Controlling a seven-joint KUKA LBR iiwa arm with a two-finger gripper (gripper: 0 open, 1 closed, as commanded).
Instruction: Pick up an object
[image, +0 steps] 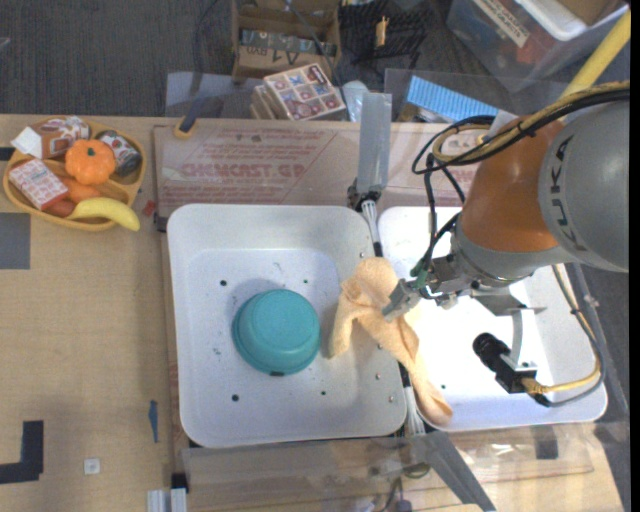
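A yellow cloth (385, 325) is seen draped across the divider between the two white bins, approx. centre of the frame: its upper part lies in the left bin (200, 250), bunched against the right wall, and its tail runs down-right over the rim into the right bin (570, 400), ending near that bin's lower left corner. The gripper (408, 296) is placed at the cloth's upper right, w/ the dark fingers pressed into the fabric and a fold seemingly pinched between them; whether the cloth is lifted clear of the bin floor cannot be told.

A teal bowl (278, 330) is set upside down in the left bin, centre-left, just beside the cloth's left edge but apparently not touching it. The grey arm w/ its orange band (505, 200) is seen over the right bin, upper right of the frame, covering much of that bin's top. A black cylindrical part (497, 358) w/ a yellow cable is seen over the right bin's floor, below the wrist; whether it belongs to the arm cannot be told.

At upper left on the desk (80, 350), a yellow dish of toy food (72, 180) is placed, incl. an orange pumpkin and a banana, well apart from the bins. A cardboard sheet (250, 165) lies behind the left bin.
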